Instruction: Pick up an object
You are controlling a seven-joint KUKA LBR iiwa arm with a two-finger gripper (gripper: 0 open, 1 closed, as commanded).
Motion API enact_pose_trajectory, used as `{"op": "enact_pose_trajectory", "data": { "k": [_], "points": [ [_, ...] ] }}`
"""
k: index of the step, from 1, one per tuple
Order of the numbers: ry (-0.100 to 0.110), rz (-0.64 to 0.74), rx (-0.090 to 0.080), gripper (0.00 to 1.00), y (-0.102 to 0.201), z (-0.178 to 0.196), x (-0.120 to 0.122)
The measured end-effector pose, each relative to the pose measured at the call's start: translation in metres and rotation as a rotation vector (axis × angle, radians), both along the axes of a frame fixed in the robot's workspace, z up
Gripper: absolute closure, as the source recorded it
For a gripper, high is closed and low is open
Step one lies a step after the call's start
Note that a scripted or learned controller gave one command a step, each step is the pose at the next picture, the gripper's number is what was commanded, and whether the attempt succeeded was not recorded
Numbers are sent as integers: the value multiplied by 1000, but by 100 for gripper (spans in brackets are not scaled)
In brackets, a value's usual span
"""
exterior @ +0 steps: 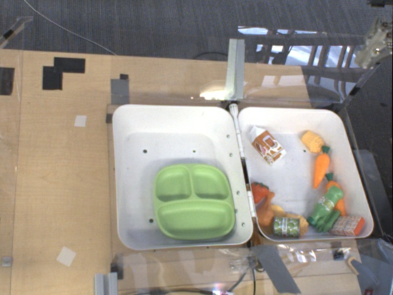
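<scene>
Crowded along the near wall of the right bin point(288, 177), the green can point(285, 226), green bottle point(326, 206) and red box point(349, 225) nearly touch, so a grasp there could slip or drag a neighbour, while the brown packet point(268, 147) lies apart toward the far-left corner.

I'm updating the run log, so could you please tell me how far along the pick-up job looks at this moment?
Nothing looks done yet. The green three-compartment plastic plate lies flat in the left white bin. The orange toy carrot, brown-and-white snack packet and green toy bottle all rest in the right white bin. Nothing is lifted or in hand, so the whole pick remains: approach, grasp, lift.
</scene>
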State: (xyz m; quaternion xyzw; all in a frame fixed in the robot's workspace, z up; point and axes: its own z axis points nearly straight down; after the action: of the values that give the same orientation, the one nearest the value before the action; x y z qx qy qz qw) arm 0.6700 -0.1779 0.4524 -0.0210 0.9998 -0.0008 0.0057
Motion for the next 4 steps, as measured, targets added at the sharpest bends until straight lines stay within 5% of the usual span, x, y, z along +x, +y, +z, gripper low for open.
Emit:
{"op": "enact_pose_trajectory", "data": {
  "k": [1,4],
  "points": [
    [-1,92,-2,100,-27,-7,0],
    [0,302,-4,100,-25,-3,0]
  ]
}}
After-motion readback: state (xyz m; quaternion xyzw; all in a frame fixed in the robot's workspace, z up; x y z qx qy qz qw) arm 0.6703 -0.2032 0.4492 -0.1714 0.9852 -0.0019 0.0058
